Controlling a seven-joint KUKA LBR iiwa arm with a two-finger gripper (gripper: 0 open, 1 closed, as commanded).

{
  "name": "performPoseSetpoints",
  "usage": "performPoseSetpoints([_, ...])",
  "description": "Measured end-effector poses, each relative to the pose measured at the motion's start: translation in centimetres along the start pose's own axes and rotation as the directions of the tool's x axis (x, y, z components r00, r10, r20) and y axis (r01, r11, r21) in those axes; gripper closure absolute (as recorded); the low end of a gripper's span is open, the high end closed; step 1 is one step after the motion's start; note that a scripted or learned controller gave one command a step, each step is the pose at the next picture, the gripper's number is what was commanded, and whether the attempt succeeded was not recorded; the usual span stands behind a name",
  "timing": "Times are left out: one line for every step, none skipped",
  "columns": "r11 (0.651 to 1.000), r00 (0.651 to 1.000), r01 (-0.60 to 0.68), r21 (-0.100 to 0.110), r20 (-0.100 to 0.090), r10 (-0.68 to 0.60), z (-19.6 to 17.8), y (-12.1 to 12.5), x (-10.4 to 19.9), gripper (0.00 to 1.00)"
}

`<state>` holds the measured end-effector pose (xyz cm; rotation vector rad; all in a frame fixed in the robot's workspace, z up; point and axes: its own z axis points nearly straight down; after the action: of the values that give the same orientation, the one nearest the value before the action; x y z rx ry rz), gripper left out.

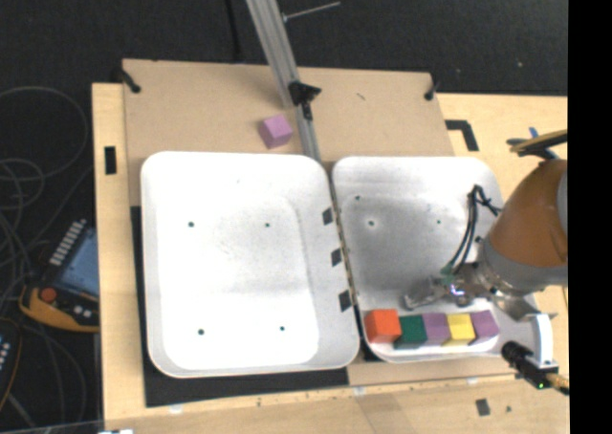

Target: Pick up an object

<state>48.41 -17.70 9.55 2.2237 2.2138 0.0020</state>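
Bench (402,112) of pale wood and brown board is seen from above at a slant; dark floor lies beyond its far edge and to the left; loose cables and a handheld pendant (62,279) with a lit screen are noted on the floor off the bench's left edge; a slanted aluminium post (273,35) rises from the bench's far middle, with a black clamp partway down.

Two shallow white bins are set side by side, touching along a hinged middle seam; the left bin (239,260) shows small dark dots on its floor; the right bin (402,217) carries a grey scuffed patch.

Five blocks are lined up, touching, along the right bin's near edge: orange block (384,325) at the near-left corner, then green block (412,330), purple block (437,327), yellow block (462,327) and a second purple block (484,323). A lone lilac cube (276,131) rests on the brown board beyond the left bin's far edge, near the post.

The arm (531,231), its orange band prominent, is cut off at the right; the gripper (435,293) is lowered into the right bin just above the row, near the purple and yellow blocks; whether the jaws are spread or closed cannot be told, the metal parts being blurred and partly hidden by the wrist; no block is seen between them.
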Motion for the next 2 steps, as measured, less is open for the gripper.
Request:
performPoseSetpoints([1.0,1.0,0.016,-0.004,-0.003,-0.016,-0.19,6.81,8.37,0.0])
performPoseSetpoints([1.0,1.0,0.005,0.0,-0.002,-0.005,-0.19,6.5,7.81,0.0])
